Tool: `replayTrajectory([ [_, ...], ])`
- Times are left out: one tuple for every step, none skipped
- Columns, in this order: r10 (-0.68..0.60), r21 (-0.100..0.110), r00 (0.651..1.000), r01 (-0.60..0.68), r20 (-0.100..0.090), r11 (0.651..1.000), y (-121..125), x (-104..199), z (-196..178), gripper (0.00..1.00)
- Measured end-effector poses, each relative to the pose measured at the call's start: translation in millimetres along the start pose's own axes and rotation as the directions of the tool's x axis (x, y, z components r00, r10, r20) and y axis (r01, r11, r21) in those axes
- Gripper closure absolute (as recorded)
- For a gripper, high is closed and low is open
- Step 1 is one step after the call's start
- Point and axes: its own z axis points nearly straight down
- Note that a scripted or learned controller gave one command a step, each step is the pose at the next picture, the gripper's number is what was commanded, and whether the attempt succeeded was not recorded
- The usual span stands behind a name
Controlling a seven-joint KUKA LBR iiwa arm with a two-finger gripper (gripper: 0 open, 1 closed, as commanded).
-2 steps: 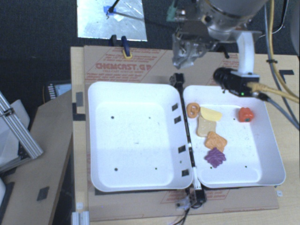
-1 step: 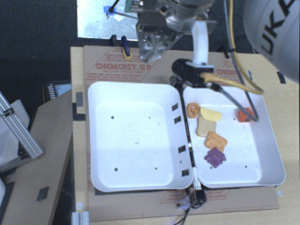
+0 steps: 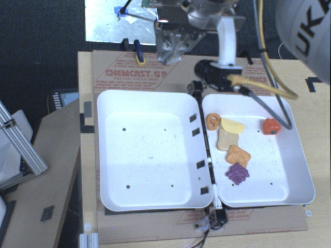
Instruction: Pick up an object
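My gripper [image 3: 168, 56] hangs high above the bench's back edge, over the far side of the left bin [image 3: 150, 190], with nothing visible in it. In the right bin [image 3: 295, 190] lie several small toy foods: a pretzel [image 3: 213, 121], a yellow piece [image 3: 232, 125], a tan slice [image 3: 226, 139], an orange waffle-like piece [image 3: 238, 155], a purple grape cluster [image 3: 237, 173] and a red-orange pepper [image 3: 270, 126]. They cluster near that bin's left and back side, well below and to the right of the gripper.
A cardboard sheet [image 3: 129, 72] lies under both bins. A blue and yellow clamp [image 3: 138, 53] grips its back edge. A metal frame piece [image 3: 20, 143] stands at the far left. A yellow cable [image 3: 269, 87] and a grey hose [image 3: 274, 110] trail over the right bin's back.
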Motion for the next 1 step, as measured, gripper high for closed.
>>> replayTrajectory([
  [0.006,0.004,1.0,-0.006,0.003,1.0,12.2,-0.6,12.6,1.0],
])
